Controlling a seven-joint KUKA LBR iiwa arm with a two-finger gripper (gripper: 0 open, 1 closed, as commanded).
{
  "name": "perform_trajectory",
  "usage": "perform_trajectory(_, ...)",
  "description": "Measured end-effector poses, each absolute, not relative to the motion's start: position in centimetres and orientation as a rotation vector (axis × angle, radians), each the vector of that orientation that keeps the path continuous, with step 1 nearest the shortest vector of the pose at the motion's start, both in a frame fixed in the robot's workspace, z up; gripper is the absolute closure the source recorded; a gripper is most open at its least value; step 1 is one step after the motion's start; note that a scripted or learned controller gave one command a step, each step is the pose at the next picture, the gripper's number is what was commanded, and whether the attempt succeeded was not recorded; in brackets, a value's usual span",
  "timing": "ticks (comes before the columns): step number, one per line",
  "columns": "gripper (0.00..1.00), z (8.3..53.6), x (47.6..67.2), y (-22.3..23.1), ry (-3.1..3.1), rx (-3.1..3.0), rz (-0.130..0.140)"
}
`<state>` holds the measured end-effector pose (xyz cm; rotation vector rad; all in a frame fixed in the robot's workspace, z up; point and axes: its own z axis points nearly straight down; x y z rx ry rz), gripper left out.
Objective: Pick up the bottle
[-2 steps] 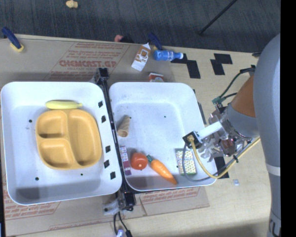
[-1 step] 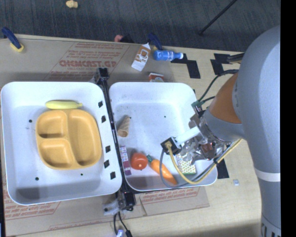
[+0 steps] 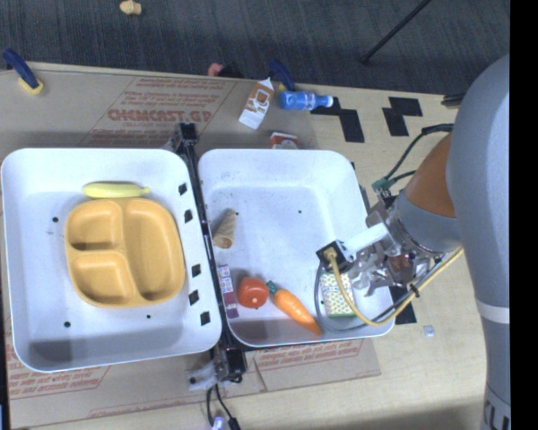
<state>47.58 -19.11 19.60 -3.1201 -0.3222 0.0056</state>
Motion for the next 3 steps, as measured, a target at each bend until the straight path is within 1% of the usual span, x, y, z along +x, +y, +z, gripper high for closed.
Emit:
perform_trajectory(1,1.00,18.7,47.6,-18.1,-0.327,-3.118,0.007)
perform_trajectory(2,1.00,20.5,47.6,-21.1,-0.322,-3.120,0.005)
perform_trajectory(3,1.00,18.5,47.6,-17.1,-0.369,-3.114,0.007)
